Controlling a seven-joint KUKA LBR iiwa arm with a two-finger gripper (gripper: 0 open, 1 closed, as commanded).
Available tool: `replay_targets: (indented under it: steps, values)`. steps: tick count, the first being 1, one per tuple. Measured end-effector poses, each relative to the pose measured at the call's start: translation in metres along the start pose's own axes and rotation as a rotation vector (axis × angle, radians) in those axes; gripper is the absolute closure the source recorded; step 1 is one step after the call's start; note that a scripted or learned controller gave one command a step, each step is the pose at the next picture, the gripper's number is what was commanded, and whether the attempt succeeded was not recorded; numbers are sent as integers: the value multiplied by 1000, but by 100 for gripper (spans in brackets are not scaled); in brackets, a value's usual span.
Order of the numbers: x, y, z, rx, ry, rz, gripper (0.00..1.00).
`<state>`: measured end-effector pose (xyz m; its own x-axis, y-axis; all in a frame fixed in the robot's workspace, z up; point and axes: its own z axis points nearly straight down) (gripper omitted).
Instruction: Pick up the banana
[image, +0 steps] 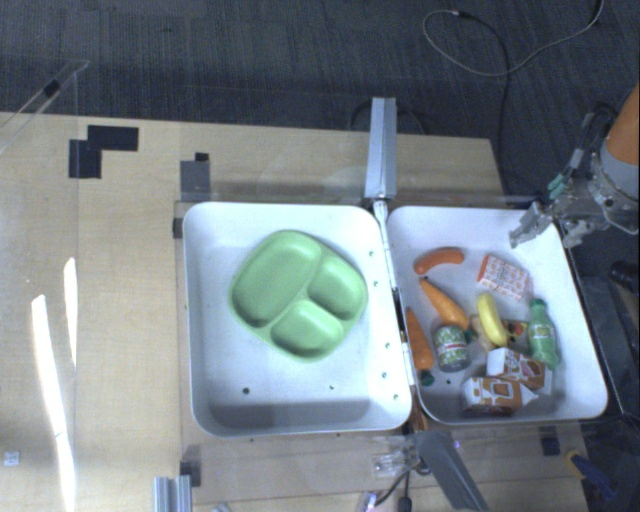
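The yellow banana (490, 320) lies in the middle of the right bin (596, 398), between an orange carrot (443, 302) and a green bottle (542, 335). My gripper (546, 234) hangs over the bin's far right corner, well up and to the right of the banana. Its fingers stand apart, open, with nothing between them.
Crowding the banana are a red sausage (440, 260), a red-and-white packet (503, 277), a small can (452, 347), a second carrot (420, 342) and small cartons (505, 380). The left bin (200, 300) holds a green divided plate (298, 292). A metal divider post (381, 150) stands between the bins.
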<state>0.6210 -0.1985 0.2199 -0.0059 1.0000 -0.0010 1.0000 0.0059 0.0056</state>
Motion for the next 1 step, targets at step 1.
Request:
replay_targets:
  steps: [1]
  values:
    - [-6, -27, 128, -2, 0, -278, 0]
